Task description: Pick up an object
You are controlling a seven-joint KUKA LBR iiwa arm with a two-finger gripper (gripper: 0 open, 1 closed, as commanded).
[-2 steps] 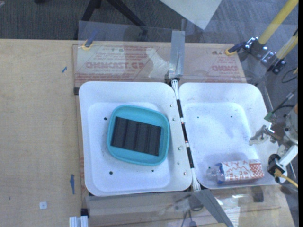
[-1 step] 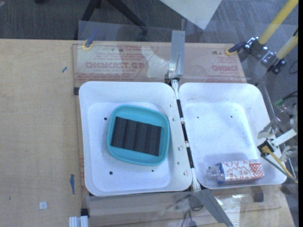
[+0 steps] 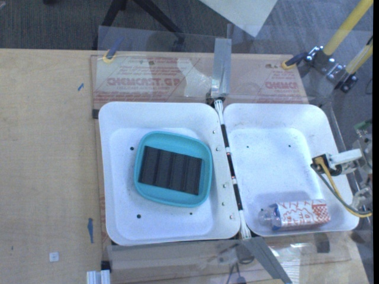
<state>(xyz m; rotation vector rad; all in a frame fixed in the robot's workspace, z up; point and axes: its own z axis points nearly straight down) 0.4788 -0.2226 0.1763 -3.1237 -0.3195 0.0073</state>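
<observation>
A teal rounded tray [image 3: 173, 168] with a dark ribbed insert lies flat in the middle of the left bin [image 3: 118, 129]. A small clear bottle [image 3: 296, 214] with a red and white patterned label lies on its side along the front edge of the right bin [image 3: 272, 129], its cap end pointing left.
A white bracket with yellow cables [image 3: 336, 161] sits at the right bin's right rim. A grey metal post [image 3: 221, 67] stands behind the seam between the bins. Clear plastic sheets [image 3: 154, 78] lie behind them. Bare wooden bench [image 3: 44, 158] spreads to the left.
</observation>
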